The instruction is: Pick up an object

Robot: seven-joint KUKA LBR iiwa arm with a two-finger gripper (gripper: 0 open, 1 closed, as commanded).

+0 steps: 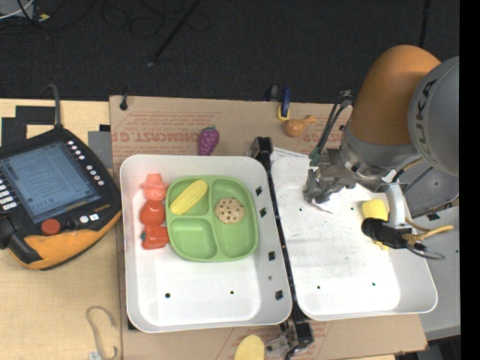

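My gripper [319,190] hangs low over the far-left part of the right bin [352,291], close to the bin floor. A small yellow object [374,208] lies in the right bin just to the right of the gripper. In the left bin [195,306] a green divided plate [196,240] holds a yellow corn cob [187,196] and a round cookie [229,211]. A red toy figure [153,211] lies beside the plate on its left.
Behind the bins, a purple grape bunch [208,139] and an orange pear-shaped toy [298,126] rest on the cardboard. A teach pendant [52,193] sits on the bench at the left. A yellow object [250,347] lies at the front edge.
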